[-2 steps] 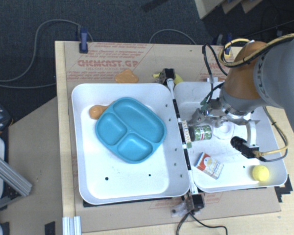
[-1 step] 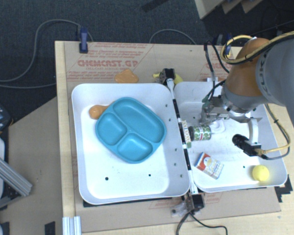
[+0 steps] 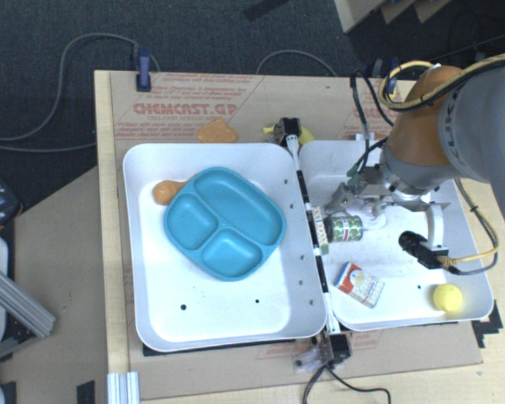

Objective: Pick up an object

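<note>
Alignment is what we care about at this point. The tool hangs low over the right bin, just above a small can. The can lies on its side against the wall that borders the left bin, about midway along it. We cannot tell from this angle whether the tool is wide or narrow. Nothing shows gripped in it, so we judge the pick as not yet made.

We take the can as the likely target, since it lies nearest the tool. Lying down, it will probably roll if nudged from one side. We would therefore want the tool centred over it and closing across its round body, not along its length. The wall leaves little room on that side, so a straight descent looks safer than a slanted one.

A red and white box lies toward the bin's near edge and a yellow ball sits in its near right corner, both apart from the can. In the left bin rests a blue plate, with an orange lump touching its far left side.
</note>
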Motion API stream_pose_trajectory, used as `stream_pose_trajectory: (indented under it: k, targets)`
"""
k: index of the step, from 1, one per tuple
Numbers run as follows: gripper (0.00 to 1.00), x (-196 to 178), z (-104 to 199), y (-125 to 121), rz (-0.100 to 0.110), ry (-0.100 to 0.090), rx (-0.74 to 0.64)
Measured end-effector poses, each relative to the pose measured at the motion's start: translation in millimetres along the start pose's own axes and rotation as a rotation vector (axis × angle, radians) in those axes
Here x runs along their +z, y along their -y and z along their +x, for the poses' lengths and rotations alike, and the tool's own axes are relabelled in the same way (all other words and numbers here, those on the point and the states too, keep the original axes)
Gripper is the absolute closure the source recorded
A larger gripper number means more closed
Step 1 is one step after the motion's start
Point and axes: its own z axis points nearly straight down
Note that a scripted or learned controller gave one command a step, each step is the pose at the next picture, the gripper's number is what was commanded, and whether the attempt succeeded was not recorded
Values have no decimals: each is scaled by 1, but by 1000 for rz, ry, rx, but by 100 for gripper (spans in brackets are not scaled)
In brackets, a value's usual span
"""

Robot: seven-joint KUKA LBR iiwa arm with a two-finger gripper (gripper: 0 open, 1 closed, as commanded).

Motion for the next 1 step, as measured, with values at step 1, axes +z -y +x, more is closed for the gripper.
stream_pose_trajectory:
  k: [1]
  targets:
    - [0,10,-24,-6,-3,1,0]
